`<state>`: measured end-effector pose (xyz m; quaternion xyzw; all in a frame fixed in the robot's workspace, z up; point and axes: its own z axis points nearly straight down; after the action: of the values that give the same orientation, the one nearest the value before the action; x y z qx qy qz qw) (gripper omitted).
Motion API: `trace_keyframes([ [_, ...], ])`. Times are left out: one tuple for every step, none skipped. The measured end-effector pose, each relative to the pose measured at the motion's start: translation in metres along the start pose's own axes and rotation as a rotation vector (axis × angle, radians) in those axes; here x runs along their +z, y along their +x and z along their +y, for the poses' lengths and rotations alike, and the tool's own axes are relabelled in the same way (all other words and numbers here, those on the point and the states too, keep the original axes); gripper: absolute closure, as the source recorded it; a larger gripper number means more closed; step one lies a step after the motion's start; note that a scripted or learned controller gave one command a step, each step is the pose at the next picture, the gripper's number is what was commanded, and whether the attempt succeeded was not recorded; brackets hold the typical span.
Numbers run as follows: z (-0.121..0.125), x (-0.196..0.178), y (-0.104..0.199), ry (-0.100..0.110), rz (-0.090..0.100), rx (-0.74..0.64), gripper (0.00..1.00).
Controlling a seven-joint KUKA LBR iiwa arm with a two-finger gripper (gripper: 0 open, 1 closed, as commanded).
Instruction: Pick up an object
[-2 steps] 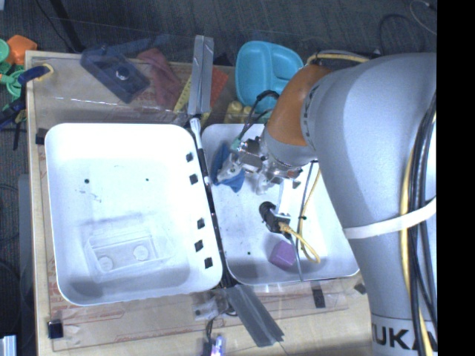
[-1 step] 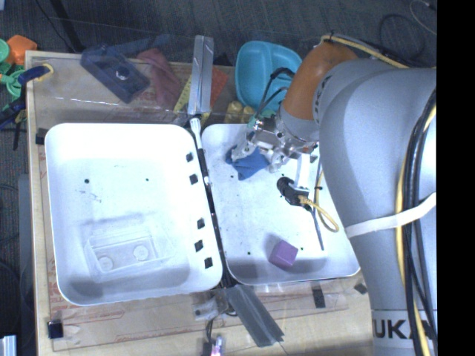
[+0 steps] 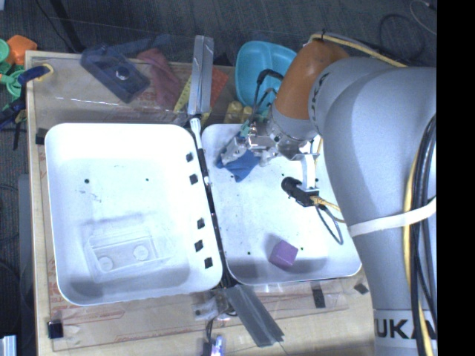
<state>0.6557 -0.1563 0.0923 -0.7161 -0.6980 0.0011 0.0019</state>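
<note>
Grey and bulky, the arm came in from the right of the camera view, its orange band sitting just above the wrist; the gripper hung low over the far left corner of the right bin, directly above a blue object that lay on the bin floor there; the metal tip seemed to touch or nearly touch that blue object, though whether it was pinched I could not tell, and the state of the tool's closing could not be made out from this slant; a small purple block rested near the front of the same bin, well apart from the gripper; a black cable fitting hung off the arm between the two; the left bin held a clear plastic tray lying flat toward its front; beyond the bins, on the bench, lay a dark blue-grey item, a reddish cloth-like thing and a light blue rounded object partly hidden by the wrist.
</note>
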Motion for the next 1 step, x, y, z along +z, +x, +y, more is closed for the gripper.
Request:
trace_keyframes([
  [-0.0002,-0.0087,0.0022,0.004,0.001,-0.007,1.00],
])
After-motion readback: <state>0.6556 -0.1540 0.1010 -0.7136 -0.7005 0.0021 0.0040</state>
